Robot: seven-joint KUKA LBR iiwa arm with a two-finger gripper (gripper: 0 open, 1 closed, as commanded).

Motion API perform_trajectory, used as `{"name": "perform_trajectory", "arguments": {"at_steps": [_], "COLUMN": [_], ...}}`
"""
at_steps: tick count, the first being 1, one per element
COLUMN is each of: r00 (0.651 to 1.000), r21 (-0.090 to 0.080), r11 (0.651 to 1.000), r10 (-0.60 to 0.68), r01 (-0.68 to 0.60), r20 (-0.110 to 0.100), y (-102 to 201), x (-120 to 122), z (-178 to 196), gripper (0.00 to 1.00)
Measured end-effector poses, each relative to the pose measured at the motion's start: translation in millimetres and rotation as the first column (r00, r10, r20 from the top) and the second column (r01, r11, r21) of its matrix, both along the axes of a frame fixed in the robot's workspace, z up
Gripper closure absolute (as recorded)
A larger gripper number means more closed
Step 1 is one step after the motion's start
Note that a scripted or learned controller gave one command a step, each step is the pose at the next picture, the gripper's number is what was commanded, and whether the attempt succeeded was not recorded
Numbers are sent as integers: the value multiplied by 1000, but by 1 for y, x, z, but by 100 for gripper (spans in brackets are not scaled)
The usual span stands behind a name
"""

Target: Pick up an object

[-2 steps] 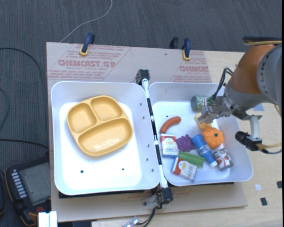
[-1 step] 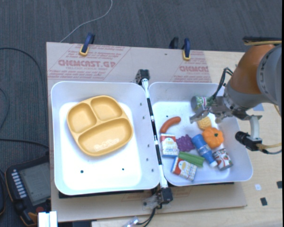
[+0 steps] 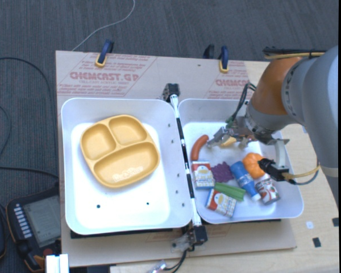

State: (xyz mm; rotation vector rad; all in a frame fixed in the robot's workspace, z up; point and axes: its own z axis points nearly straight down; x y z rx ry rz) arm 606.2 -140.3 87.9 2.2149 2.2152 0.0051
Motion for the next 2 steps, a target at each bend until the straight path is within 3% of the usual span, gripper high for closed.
{"name": "perform_trajectory", "arguments": {"at_steps": [1, 2], "r00": [1000, 1000], "r21": [1, 1], "r11": [1000, 1000], "r10": [1, 1], "r01": [-1, -1], "r20": [2, 1], "y": [0, 1], "x": [1, 1], "z": [12, 11], "gripper": [100, 0]}}
